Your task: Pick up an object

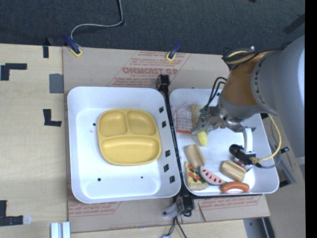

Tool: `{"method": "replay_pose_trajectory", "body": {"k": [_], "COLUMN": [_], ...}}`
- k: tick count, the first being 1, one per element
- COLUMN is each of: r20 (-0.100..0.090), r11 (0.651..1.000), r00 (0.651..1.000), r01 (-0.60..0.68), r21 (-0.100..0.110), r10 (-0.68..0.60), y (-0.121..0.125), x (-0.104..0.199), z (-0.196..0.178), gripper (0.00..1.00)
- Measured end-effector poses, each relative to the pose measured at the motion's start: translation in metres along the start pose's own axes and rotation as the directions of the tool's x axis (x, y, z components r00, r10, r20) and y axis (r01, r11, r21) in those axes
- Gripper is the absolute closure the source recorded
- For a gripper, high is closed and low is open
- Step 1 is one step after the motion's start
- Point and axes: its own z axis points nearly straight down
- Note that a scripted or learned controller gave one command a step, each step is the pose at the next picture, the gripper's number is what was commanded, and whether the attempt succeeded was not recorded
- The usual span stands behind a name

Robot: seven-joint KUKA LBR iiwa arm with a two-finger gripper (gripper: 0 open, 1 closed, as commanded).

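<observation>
Near the right bin's (257,188) front edge: orange sausage (234,186), watermelon slice (212,176), bread rolls (194,155). Left bin (79,133) carrying a yellow divided plate (130,136). Farther back, hand (200,128) low over a small yellow piece (202,138) near the right bin's middle; width impossible to tell. Likely mid-descent for a grasp; next, closing squarely and lifting straight.

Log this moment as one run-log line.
arm: over right bin | gripper: low by small yellow piece, grasp unconfirmed | left bin: yellow divided plate | task: no object lifted
</observation>
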Motion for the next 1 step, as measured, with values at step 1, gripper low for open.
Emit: {"method": "replay_pose_trajectory", "body": {"k": [1], "r20": [0.003], "r11": [1.0], "r00": [1.0], "r01": [0.001], "r21": [0.006], "r10": [-0.001], "y": [-0.0554], "x": [0.0378], "z": [-0.1072], "gripper": [1.0]}}
